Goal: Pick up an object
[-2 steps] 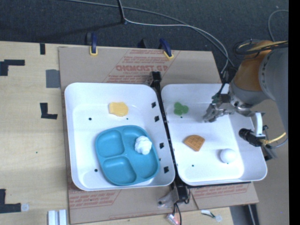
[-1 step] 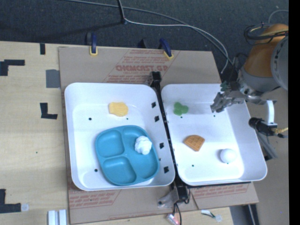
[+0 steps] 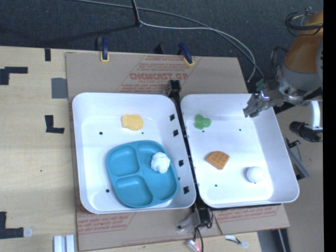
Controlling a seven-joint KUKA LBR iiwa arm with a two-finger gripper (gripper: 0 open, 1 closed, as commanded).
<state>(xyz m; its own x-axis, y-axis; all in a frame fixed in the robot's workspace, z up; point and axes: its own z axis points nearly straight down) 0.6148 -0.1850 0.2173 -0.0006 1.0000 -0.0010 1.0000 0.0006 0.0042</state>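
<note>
The arm [image 3: 302,56], grey with an orange band, is reaching in from the right and hanging its tool [image 3: 255,106] over the upper right corner of the right bin [image 3: 283,156], just at the bin's rim. The tool is appearing dark and small here, and whether it is open or closed I cannot tell; nothing is showing in its grasp. Inside the right bin three things are lying well apart from one another: a green object [image 3: 202,122] near the upper left corner, an orange waffle-like piece [image 3: 217,159] near the middle, and a white ball [image 3: 254,174] toward the lower right. All three are sitting on the bin floor, clear of the tool. The left bin [image 3: 84,140] is holding a blue divided plate [image 3: 140,173] in its lower half, and a white lumpy object [image 3: 160,163] is resting on the plate's right side, at the edge of the upper compartments. A yellow piece [image 3: 132,122] is lying on the bin floor just above the plate, apart from it. Both bins are sitting side by side on a sheet of cardboard [image 3: 152,72] that is covering the wooden worktop [image 3: 31,156], with two blue-and-yellow clamps [image 3: 105,50] gripping the cardboard's far edge. A thin cable [image 3: 210,30] is trailing across the dark floor beyond the worktop.
</note>
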